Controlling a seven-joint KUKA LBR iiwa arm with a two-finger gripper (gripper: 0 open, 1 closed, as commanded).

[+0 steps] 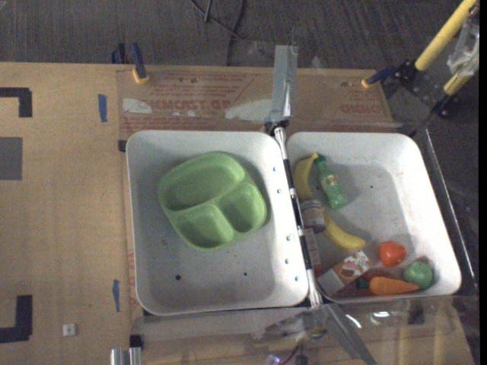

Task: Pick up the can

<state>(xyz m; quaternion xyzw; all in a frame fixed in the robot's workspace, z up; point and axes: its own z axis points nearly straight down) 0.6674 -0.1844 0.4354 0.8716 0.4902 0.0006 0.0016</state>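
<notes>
Overhead view of two white bins side by side on the surface. The can [312,214] lies on its side in the right bin [392,154], pressed against the dividing wall, its upper end touching a yellow banana [305,175] and its lower end beside a second banana [343,237]. A green bottle [330,183] lies just beside it to the right. A carton [344,271], a red tomato-like piece [392,253], a carrot [393,285] and a green round piece [418,273] crowd the near corner. The left bin [152,280] holds a green divided plate [213,199].

You cannot tell the state of the fingers here. Expect trouble from the wall: with the can hard against it, you will likely find little room for one finger on that side. A descent slightly off could close on a banana or the bottle instead, and the can, lying flat, may roll away if nudged.
</notes>
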